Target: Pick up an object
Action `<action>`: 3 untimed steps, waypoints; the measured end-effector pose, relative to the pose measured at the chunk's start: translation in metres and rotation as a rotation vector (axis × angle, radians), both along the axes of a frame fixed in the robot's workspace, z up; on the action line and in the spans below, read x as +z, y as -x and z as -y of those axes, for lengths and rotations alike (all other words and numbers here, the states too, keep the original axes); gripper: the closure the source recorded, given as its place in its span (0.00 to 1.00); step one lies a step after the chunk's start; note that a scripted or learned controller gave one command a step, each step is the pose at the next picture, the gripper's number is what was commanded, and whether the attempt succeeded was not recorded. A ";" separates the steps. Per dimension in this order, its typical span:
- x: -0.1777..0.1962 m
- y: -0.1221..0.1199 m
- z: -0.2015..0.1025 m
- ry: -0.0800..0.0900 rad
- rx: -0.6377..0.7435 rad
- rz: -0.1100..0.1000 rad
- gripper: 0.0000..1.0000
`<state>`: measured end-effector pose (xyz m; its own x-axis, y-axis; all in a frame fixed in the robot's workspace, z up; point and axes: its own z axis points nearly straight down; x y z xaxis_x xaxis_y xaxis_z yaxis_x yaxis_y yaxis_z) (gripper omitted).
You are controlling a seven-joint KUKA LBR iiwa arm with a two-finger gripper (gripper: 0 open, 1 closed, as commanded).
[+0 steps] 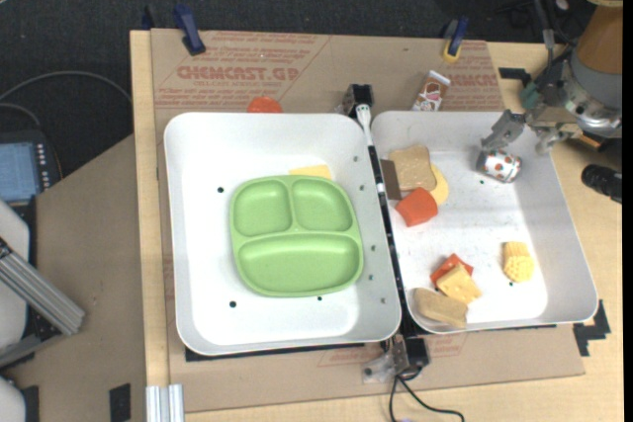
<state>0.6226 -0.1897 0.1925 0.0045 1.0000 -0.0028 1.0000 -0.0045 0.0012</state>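
Observation:
My gripper [525, 132] hangs over the far right corner of the right bin [554, 203], its two fingers spread open with nothing between them. Just in front of its left finger lies a small silvery white object with red spots [499, 166], apart from the fingers. In the same bin, further left, a brown toast slice [412, 169] rests by an orange-red block [418, 207]. A yellow corn piece [516, 262] sits near the front right. Red and yellow pieces [455, 279] and a tan bread piece [440, 307] lie at the front.
The left bin [198, 173] holds a green divided plate [294, 234] and a yellow piece [312, 173] behind it. Behind the bins, a small carton [429, 92], an orange disc [263, 105] and a black tool [358, 99] lie on the board. Blue clamps [188, 28] grip its far edge.

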 end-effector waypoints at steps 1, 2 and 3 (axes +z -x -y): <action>-0.105 -0.026 0.028 -0.009 0.005 -0.002 0.00; -0.090 -0.027 0.028 -0.002 0.006 0.002 1.00; -0.047 -0.046 -0.025 -0.002 0.009 0.006 1.00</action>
<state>0.6688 -0.1643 0.1457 -0.0050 1.0000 -0.0009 1.0000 0.0050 0.0070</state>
